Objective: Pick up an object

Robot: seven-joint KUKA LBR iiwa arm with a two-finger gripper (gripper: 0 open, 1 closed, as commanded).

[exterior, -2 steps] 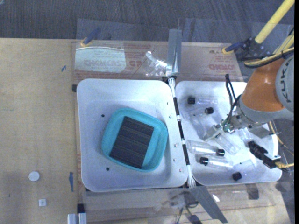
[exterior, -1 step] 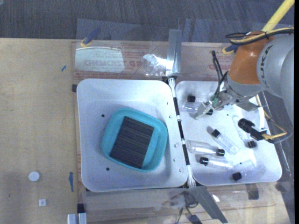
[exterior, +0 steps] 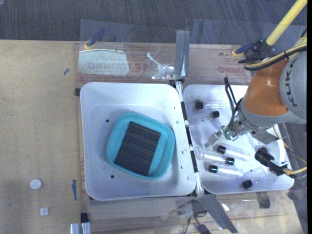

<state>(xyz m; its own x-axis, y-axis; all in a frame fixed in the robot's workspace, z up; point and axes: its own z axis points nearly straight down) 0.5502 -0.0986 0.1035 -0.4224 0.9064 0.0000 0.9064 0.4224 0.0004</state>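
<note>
My gripper (exterior: 227, 133) hangs low over the middle of the right bin (exterior: 273, 182), below the orange wrist band. Several clear tubes with black caps lie scattered in that bin, for instance one tube (exterior: 221, 149) just under the gripper and another (exterior: 212, 168) nearer the front. More capped tubes (exterior: 198, 105) lie toward the bin's back left. In the left bin (exterior: 92, 130) a teal tray (exterior: 114, 133) holds a dark grey ridged block (exterior: 139, 147).
A metal divider (exterior: 181, 57) stands behind the seam between the bins. Clear plastic scraps (exterior: 161, 71) lie on the cardboard strip at the back. A small white disc (exterior: 35, 184) lies on the wooden bench at far left.
</note>
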